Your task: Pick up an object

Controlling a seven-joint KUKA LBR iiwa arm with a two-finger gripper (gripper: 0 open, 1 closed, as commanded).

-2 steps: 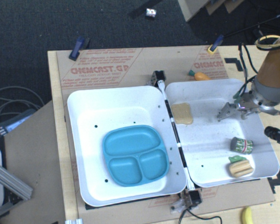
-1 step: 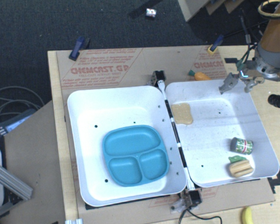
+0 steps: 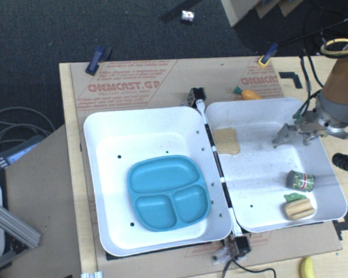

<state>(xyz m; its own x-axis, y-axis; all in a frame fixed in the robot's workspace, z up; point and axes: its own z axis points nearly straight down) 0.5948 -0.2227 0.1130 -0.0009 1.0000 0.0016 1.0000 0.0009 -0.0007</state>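
A: So, where's the gripper (image 3: 286, 135)?

B: Over the right bin (image 3: 264, 165), fingers spread, pinching nothing, probably lining up a descent.

A: Targets?

B: Green can (image 3: 300, 181) and sandwich (image 3: 299, 208) near the front corner, tan slice (image 3: 226, 141) by the divider.

Glossy white plastic bins (image 3: 105, 169) sit on a matt brown paper-covered board (image 3: 129, 85); the blue divided tray (image 3: 168, 191) looks smooth plastic.

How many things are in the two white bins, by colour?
Blue: 1, the divided plate in the left bin
Tan: 2, the flat tan piece and the toy hot dog in the right bin
Green: 1, the small can
Total: 4
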